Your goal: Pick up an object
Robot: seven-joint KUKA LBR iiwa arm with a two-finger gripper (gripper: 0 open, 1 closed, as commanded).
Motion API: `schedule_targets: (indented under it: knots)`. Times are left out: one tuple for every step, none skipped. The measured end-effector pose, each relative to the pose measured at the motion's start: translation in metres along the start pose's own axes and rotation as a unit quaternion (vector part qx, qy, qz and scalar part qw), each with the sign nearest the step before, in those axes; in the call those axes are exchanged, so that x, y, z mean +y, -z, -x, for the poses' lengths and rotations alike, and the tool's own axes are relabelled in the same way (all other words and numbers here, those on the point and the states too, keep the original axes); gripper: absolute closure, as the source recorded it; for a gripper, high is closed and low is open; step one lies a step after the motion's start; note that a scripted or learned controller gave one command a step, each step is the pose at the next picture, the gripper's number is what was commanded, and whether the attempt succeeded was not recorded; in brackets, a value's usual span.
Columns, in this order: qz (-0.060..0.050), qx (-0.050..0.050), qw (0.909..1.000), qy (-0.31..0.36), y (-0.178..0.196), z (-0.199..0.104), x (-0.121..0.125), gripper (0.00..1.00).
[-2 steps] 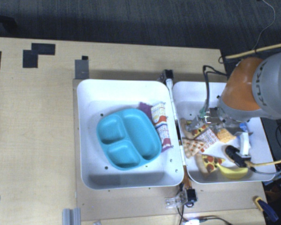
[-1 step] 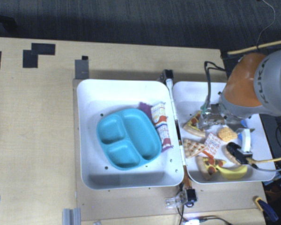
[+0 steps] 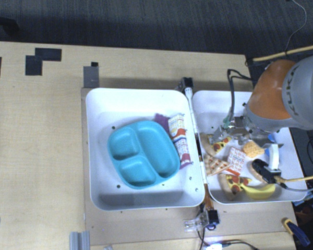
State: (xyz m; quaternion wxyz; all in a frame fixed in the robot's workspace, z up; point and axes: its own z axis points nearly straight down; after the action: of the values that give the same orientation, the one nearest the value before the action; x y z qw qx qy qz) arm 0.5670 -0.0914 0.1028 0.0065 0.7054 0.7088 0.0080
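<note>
- I am reaching into the right bin (image 3: 208,102) from the right side, and my gripper (image 3: 223,136) is hovering low over the left part of its clutter; I cannot tell how wide it is standing.
- The things I could pick are all lying close together in this bin: a waffle piece (image 3: 215,164) by the left wall, a red-and-white packet (image 3: 236,159) just beside it, a cracker (image 3: 252,150) behind the packet, and a banana (image 3: 258,190) along the front wall.
- I am judging the packet and waffle piece nearest to me; both are looking light and flat, so I would be pinching across a short edge, not pressing down on the face.
- The cracker is probably brittle; the banana is looking firmer and curved, best taken across its middle, though its skin may be slippery.
- In the left bin (image 3: 101,111) a blue divided plate (image 3: 143,153) is lying with a tube (image 3: 180,139) just beside its right rim.
- Print is showing on the tube and the packet, but it is too small for me to be reading any brand.
- Both bins are sitting on the pale counter (image 3: 36,155).
</note>
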Motion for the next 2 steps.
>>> schedule_targets:
  knots:
    - [0.002, 0.000, 1.0000, 0.001, 0.0109, -0.0007, 0.0016, 1.00]
    - [0.001, 0.000, 1.0000, 0.001, 0.0109, -0.0008, 0.0015, 0.00]
